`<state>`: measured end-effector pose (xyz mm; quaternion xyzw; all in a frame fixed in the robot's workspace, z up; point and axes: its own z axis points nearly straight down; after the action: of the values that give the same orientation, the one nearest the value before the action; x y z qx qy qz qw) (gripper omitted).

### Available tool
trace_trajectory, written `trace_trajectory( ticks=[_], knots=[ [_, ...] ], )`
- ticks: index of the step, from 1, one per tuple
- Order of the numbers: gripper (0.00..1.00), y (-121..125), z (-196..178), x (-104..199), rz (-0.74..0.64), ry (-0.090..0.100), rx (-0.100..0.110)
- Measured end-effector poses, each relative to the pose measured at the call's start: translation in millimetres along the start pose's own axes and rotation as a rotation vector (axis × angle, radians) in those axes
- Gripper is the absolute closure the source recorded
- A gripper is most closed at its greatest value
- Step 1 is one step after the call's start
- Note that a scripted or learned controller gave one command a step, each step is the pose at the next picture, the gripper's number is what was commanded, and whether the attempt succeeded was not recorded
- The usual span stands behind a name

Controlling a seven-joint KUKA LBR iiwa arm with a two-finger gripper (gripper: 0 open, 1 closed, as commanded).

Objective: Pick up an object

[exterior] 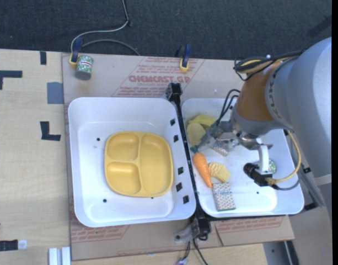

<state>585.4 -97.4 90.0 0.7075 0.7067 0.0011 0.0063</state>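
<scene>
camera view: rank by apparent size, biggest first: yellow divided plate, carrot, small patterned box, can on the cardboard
1. yellow divided plate, by far the largest.
2. carrot and small patterned box: look alike in extent, the carrot longer, the box wider; not ranked.
3. can, smallest, though it sits farther from the camera.

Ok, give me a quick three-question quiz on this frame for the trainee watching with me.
1. True or false: the yellow divided plate lies in the left bin.
2. Which item lies right beside the carrot in the right bin?
A. a blue mug
B. a yellow corn piece
C. a red ball
3. Fill in: the arm's tool is low over the ____ bin, near the yellow-green items at its upper left.

Key
1. True
2. B
3. right
</scene>
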Motion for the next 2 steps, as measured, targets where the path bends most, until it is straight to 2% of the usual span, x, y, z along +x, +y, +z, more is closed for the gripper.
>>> trace_trajectory(
  ticks=[1,2],
  knots=[
    [0.00,-4.9,-1.1,0.3,-0.003,0.000,-0.011],
    [0.00,5.1,0.8,-0.5,0.000,0.001,0.004]
  ],
)
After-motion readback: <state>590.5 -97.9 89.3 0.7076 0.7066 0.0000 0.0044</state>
